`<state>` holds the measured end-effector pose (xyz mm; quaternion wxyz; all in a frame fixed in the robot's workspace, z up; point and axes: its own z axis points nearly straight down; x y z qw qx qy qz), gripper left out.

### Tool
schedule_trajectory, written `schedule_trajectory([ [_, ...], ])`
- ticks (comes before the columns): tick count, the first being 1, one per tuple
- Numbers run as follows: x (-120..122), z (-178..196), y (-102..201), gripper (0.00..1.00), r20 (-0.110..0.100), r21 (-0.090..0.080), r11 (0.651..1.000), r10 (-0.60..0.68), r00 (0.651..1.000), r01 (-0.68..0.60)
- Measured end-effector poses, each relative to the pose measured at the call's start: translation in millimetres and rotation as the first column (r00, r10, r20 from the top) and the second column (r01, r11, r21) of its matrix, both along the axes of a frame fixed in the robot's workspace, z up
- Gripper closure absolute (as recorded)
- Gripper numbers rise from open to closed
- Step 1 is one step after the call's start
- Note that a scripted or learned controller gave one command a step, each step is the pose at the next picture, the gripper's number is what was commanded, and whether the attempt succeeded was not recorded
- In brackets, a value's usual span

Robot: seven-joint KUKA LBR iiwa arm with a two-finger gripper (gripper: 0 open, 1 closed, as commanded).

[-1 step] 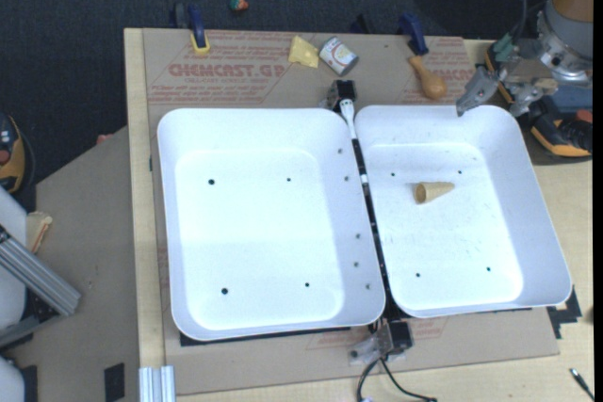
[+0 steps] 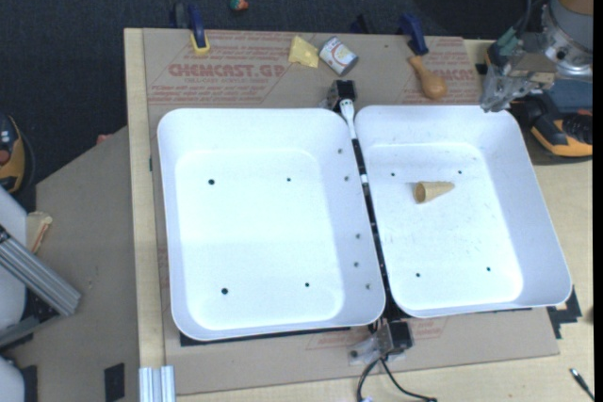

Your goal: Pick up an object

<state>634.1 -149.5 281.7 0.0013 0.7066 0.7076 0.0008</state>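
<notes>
Hand [image 2: 497,99]: at the upper right of the frame, poised over the top right corner of the right bin [image 2: 528,165], below the grey wrist and orange band. Its condition, released or clenched, cannot be told at this size; nothing is visible in its grip.

Object for picking: one small tan cone-shaped piece [image 2: 432,191], lying on its side on the floor of the right bin, a little above the bin's middle, wide end toward the right of the frame, point toward the left. It is alone in that bin and touches no wall.

Relation: the cone lies well apart from the hand, down and to the left of it in the frame.

Step in hand, judged: approach, not yet a grasp. To do it well, bring the hand inward from the bin corner until it is centred over the cone, turn it to close across the cone's short width rather than along its length, and descend close to the bin floor, since the piece lies low and may roll or slip away.

Other items: left bin [image 2: 179,202]; yellow scrap [image 2: 303,53], small box [image 2: 338,56] and wooden piece [image 2: 429,80] on the worktop [image 2: 245,71] above the bins.
</notes>
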Motion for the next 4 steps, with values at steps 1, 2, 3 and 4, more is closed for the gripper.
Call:
schedule_trajectory([
  [1,-50.9,49.3,-80.1,1.0,0.003,-0.005,1.0,-0.009,1.0,0.009],
  [2,-134.0,264.9,-75.6,1.0,0.018,-0.008,1.0,-0.003,1.0,0.003],
  [3,-118.3,170.3,-15.6,1.0,-0.011,0.005,1.0,0.005,1.0,-0.005],
  [4,-149.0,107.6,90.6,1.0,-0.011,0.005,1.0,0.009,1.0,-0.009],
])
